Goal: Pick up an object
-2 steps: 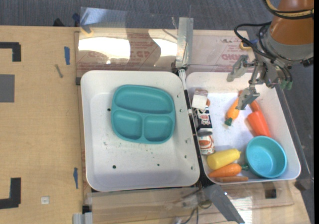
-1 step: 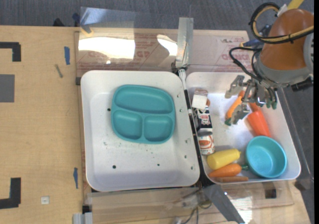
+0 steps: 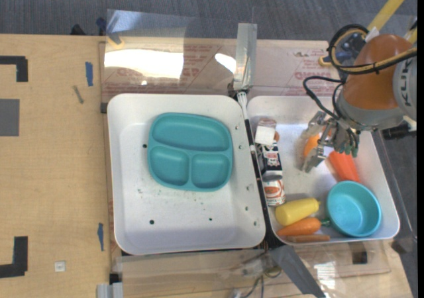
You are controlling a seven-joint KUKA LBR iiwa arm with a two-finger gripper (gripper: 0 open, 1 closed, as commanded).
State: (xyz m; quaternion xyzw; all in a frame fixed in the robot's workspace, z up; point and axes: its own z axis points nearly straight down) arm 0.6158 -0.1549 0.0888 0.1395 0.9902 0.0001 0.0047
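My gripper [image 3: 323, 146] hangs low over the right bin [image 3: 387, 177], in its upper middle part. A small orange object [image 3: 309, 144] lies right against the gripper's left side; whether it is held cannot be told. An orange carrot [image 3: 343, 165] lies just to the gripper's right and below it. A light blue bowl [image 3: 354, 208] sits in the bin's lower right corner. A yellow piece [image 3: 297, 210] and another orange carrot [image 3: 299, 227] lie along the front wall. A small bottle with a white cap [image 3: 269, 157] lies along the bin's left wall.
The left bin [image 3: 126, 177] holds a teal divided plate [image 3: 191, 151]. A clear plastic sheet [image 3: 165, 58] lies behind the bins. The arm's orange band [image 3: 374, 81] and cables hang over the right bin's back right corner.
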